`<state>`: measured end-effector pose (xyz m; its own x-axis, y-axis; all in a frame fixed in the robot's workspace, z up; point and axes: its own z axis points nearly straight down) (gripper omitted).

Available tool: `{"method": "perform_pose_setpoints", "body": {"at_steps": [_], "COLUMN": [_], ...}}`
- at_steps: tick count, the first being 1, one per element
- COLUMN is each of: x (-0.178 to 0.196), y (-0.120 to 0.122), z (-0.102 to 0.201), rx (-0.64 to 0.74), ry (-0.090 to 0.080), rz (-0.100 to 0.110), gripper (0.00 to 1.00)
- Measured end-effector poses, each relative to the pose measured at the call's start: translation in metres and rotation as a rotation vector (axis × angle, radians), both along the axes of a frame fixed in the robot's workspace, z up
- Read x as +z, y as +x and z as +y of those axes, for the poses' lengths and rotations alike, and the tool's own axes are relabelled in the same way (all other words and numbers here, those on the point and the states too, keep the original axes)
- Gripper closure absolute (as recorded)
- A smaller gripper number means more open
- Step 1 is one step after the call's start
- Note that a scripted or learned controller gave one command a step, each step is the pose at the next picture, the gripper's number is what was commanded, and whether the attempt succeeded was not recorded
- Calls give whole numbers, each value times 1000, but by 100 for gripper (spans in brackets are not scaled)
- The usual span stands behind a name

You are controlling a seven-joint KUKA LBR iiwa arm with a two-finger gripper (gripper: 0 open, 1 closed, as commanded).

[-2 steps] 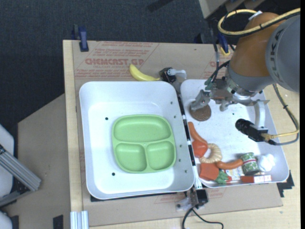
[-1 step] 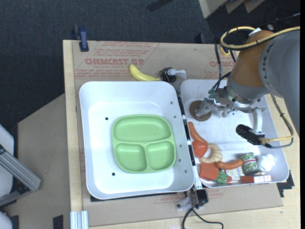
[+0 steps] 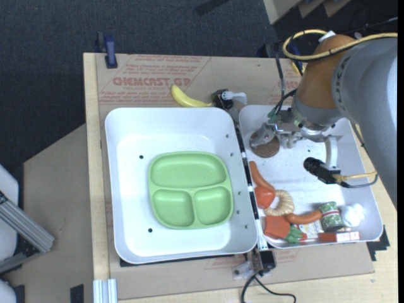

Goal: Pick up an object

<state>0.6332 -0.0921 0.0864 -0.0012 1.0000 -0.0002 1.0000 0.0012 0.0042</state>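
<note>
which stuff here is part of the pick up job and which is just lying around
Job:
gripper
brown round object under it
orange carrot-like toy
small can
right bin

Lying about:
green divided plate
left bin
banana on the bench

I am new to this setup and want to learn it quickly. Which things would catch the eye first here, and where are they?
The green tray with three compartments stands out, lying in the middle of the left bin. In the right bin, bright toy food is heaped at the near edge, while the arm reaches to the far end. A banana lies on the bench behind the left bin.
</note>
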Motion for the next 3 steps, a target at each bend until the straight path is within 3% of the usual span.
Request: {"method": "perform_pose_setpoints", "body": {"at_steps": [1,2,3], "x": [1,2,99], "y": [32,-2,-74], "z": [-29,-3,37], "rx": [0,-2,0], "ry": [0,-1,2], "rz": [-3,-2,13], "gripper": [0,0,0]}}
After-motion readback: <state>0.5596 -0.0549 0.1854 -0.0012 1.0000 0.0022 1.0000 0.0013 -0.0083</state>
